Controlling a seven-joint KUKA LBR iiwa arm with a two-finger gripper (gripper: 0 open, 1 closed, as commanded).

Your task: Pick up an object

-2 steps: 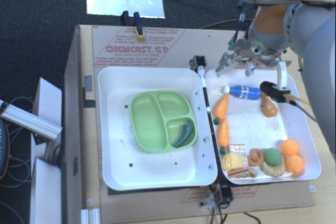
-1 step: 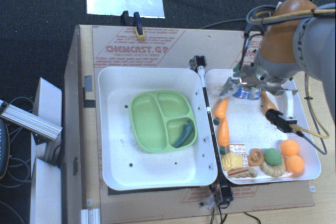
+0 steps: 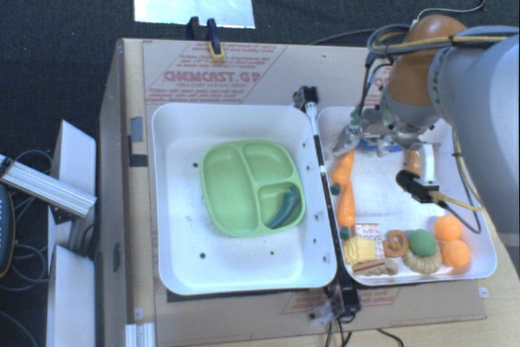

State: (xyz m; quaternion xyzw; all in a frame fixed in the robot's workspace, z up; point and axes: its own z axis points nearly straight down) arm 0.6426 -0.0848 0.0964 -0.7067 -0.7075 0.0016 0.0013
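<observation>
A dark carpeted floor surrounds a cardboard-topped bench (image 3: pixel 244 69) bearing two white bins. The grey arm (image 3: pixel 471 77) reaches in over the right bin (image 3: pixel 382 191), its gripper (image 3: pixel 370 134) low at that bin's far end, just above the upper carrot (image 3: pixel 344 166); whether it is wide or narrow I cannot tell. The left bin (image 3: pixel 187 256) holds a green divided plate (image 3: pixel 244 183) with a dark green pepper (image 3: pixel 284 209) in its small corner section. A second carrot (image 3: pixel 347 206), two oranges (image 3: pixel 452 240) and other small toy foods lie along the right bin's near side. Nothing looks lifted yet, so the pick seems barely begun: grasping and raising remain.
</observation>
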